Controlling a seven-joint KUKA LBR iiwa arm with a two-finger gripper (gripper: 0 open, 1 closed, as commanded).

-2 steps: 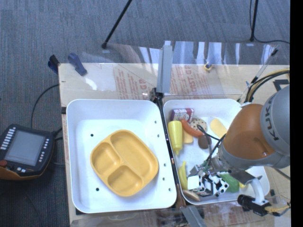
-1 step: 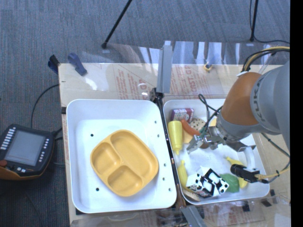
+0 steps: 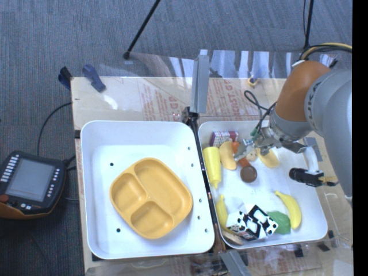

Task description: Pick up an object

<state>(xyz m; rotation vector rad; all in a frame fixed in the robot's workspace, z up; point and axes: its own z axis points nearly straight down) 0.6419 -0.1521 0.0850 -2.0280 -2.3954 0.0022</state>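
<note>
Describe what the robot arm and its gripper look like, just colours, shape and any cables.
The arm is thick, rounded and grey, with a broad orange band above the wrist. Yellow and black cables loop over its top, and a thin dark cable curls beside the wrist. The gripper is small, metallic grey and dark.

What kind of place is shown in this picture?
Probably a robotics lab test bench: a robot arm reaches over two white bins of toy food, a control pendant lies on grey carpet, and stand legs rise behind.
</note>
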